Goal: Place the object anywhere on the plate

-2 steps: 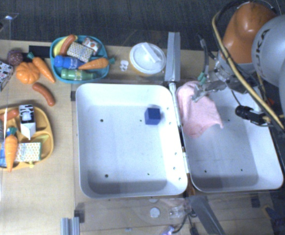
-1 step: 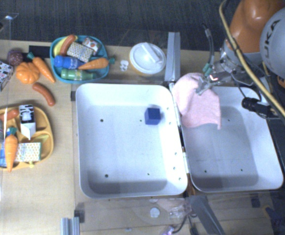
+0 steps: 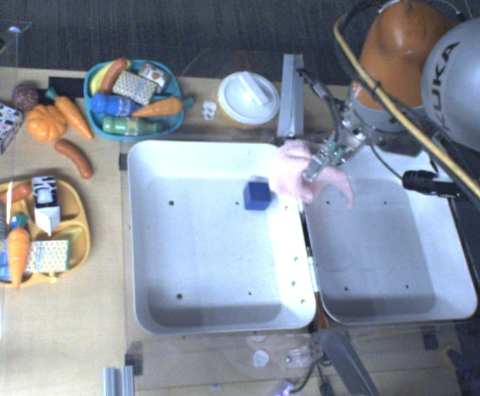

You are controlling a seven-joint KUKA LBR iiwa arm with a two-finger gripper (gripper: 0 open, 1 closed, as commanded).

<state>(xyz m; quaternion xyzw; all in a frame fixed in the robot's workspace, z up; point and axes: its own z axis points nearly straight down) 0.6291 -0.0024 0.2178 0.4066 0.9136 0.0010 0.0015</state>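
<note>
Two bins point(image 3: 223, 304) side by side on worktop point(image 3: 58, 328). One blue cube point(image 3: 257, 195) in left bin, near its right wall. Gripper point(image 3: 322, 162) over the seam at the far edge, fingers pinching one pink cloth point(image 3: 294, 176), which hangs limp. Fingertips buried in cloth; exact spread unclear. One white plate point(image 3: 248, 99) beyond.

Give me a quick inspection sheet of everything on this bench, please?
Surface: wooden bench bearing two shallow white bins, left bin and right bin.
Job's things: pink soft object at the gripper, over the seam between the bins; blue block in left bin; plate, nothing seen.
Clutter: blue bowl and yellow tray of toy food; loose toy carrot; white lid.
Cables: yellow hose along the arm.
Surroundings: dark carpet.
</note>
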